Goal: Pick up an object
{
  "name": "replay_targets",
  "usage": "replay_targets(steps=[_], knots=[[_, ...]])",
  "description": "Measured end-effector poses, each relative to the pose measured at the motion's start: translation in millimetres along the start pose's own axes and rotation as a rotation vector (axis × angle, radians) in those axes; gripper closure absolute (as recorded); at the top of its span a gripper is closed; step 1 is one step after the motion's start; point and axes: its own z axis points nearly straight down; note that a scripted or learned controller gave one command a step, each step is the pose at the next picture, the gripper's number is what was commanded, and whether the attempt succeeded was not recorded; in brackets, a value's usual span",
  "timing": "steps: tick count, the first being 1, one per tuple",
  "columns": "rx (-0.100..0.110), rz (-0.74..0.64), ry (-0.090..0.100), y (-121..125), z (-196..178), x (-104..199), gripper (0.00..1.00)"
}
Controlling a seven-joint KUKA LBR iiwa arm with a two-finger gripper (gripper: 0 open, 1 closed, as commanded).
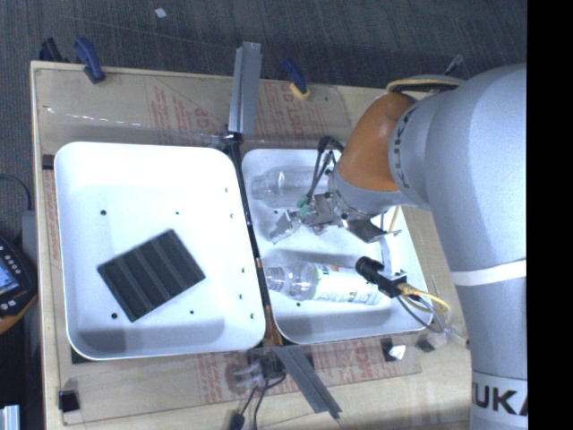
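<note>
Gripper (pixel 288 224), spread or pinched I cannot tell, sits between upper bottle (pixel 276 185) and lower bottle (pixel 309 282); slab (pixel 150 273) well apart.

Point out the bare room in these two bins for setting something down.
Left bin: open floor from the black ribbed mat to the far wall and the right wall. Right bin: crowded, upper clear bottle, gripper and lower clear bottle fill it.
</note>
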Motion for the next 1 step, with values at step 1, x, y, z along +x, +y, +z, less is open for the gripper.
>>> replay_targets(steps=[1], knots=[[0.031, -0.030, 0.011, 61.3, -45.3, -43.3, 0.00]])
